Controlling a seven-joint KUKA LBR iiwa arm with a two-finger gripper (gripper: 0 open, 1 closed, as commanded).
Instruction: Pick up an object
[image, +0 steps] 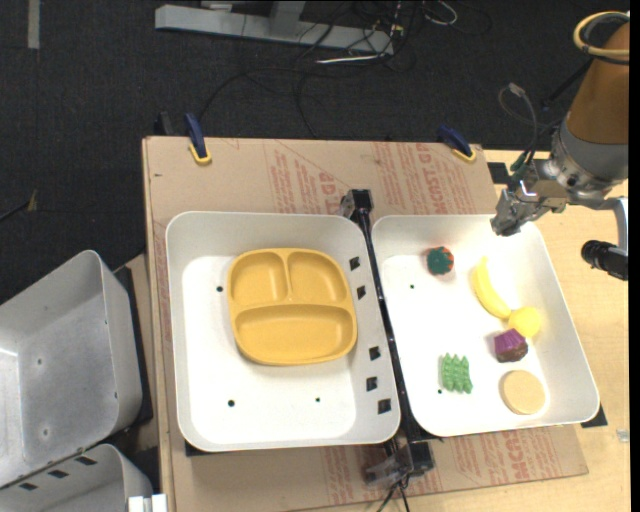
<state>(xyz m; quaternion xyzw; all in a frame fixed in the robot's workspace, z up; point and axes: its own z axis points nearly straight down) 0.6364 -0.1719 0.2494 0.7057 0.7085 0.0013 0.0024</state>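
A smooth curved banana (489, 289) is seen lying in the right bin (570, 300), just below and left of the claw (506, 222), clear of it. Whether the claw is parted cannot be told. A glossy yellow tray (292, 305) with three compartments is seen in the left bin (190, 300).

banana (489, 290): yellow, curved, lies flat in the right bin, upper right part, slanted.
lemon (527, 321): small yellow piece, touching the lower end of the banana.
purple object (510, 346): dark purple, blocky, just below the lemon.
round disc (522, 391): pale tan, flat, near the front right corner.
green object (456, 373): ridged, lies left of the disc.
ball (440, 261): dark green with red, near the far wall.
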